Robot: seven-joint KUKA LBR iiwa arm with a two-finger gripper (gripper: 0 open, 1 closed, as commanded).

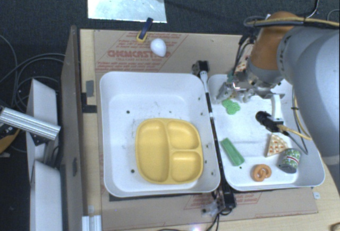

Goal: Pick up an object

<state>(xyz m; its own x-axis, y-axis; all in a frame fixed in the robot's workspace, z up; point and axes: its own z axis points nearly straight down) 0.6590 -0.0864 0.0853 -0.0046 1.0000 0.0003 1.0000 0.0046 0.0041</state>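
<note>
Overhead, the grey arm (311, 73) reached in from the right, its orange band (268, 39) bent over the far edge of the right bin (249, 131). The wrist pointed down and toward the bin's far-left corner, where the gripper (234, 92) hung low. Whether the gripper was open or closed could not be told at this slant, and nothing could be seen held in it.

A small green piece (231, 107), rounded and bright, lay on the bin floor just beneath the gripper, near the left wall; whether they touched was unclear.

Elsewhere in the right bin, a green bar (232, 151) lay slantwise by the left wall. A pretzel (261, 172) sat near the front edge. A pizza slice (276, 145) and a small can (289, 160) sat toward the front-right corner.

The left bin (122, 102) held a yellow divided plate (169, 150) near its front edge.
</note>
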